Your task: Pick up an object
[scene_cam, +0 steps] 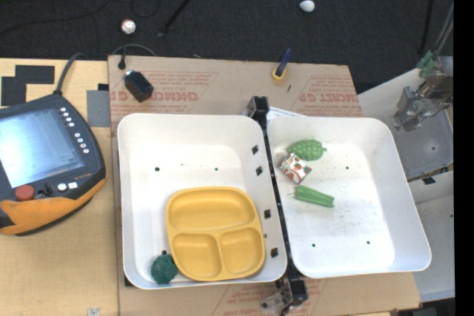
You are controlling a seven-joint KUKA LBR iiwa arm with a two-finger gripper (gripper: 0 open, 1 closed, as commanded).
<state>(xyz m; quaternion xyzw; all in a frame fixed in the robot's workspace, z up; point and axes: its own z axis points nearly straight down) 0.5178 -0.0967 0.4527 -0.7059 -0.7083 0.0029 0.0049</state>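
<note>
Green bumpy lump (164, 268) touching yellow three-compartment plastic tray (215, 233); right bin (385, 233): knobbly green fruit (308, 150), red-white carton (295, 168), green stick (314, 197). Gripper (421, 101) state unclear.

The gripper (416, 106) is at the far right side of the camera view. It looks like a small grey metal lump, and it is blurry. It sits past the top right corner of the right bin (406, 175), outside the rim, not over it. A thin grey part of the arm (443, 41) curves up from it along the right edge. It is too small to tell more.
</note>
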